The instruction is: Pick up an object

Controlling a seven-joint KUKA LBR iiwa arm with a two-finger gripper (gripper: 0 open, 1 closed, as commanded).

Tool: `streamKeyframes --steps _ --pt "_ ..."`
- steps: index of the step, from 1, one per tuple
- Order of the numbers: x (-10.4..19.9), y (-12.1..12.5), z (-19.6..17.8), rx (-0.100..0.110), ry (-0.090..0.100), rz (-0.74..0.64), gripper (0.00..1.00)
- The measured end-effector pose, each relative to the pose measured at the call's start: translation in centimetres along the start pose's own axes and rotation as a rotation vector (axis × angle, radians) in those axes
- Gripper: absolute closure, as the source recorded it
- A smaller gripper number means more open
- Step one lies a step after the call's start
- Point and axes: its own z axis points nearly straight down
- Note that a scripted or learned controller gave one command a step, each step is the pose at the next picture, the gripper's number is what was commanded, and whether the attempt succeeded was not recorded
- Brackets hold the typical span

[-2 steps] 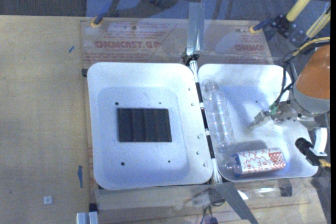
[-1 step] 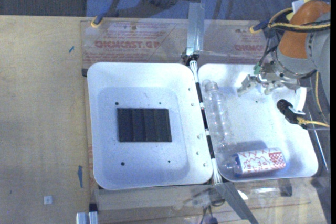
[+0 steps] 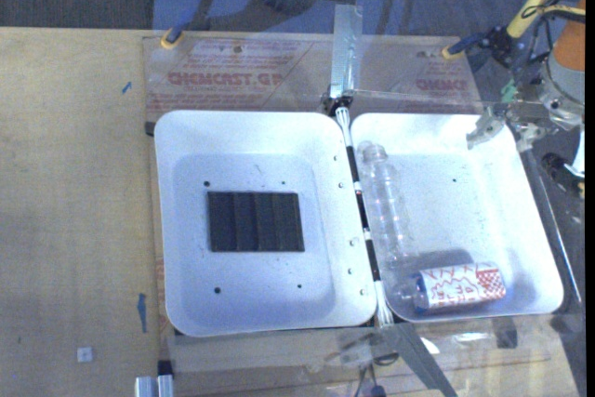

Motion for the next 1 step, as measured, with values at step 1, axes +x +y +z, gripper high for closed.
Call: streamKeyframes --steps 1 --pt "1.26 -8.84 -0.10 0.003 0.001 0.091 0.00"
